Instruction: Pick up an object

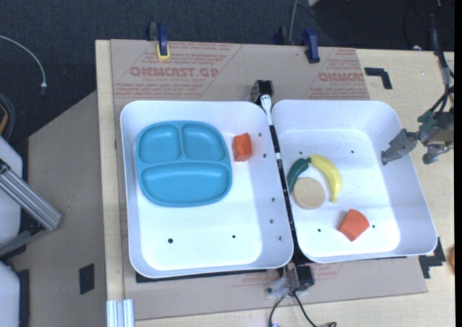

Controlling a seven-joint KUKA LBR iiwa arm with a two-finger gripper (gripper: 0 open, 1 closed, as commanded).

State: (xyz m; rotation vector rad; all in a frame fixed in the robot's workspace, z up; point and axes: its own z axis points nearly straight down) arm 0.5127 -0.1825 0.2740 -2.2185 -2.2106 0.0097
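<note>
Robotics lab bench. Evidence: protective-paper board (pixel 216 66) held by blue clamps (pixel 162 40), two white bins (pixel 209 260) fixed side by side, loose cables (pixel 292 307), aluminium framing (pixel 25 195), dark carpet floor (pixel 86 1).

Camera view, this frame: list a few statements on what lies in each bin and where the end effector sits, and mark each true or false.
1. The blue divided plate lies in the left bin. True.
2. The banana lies in the left bin. False: it lies in the right bin.
3. The end effector holds the banana. False: it sits at the right bin's right rim, apart from the banana.
4. Each bin holds an orange block. True: and.
</note>
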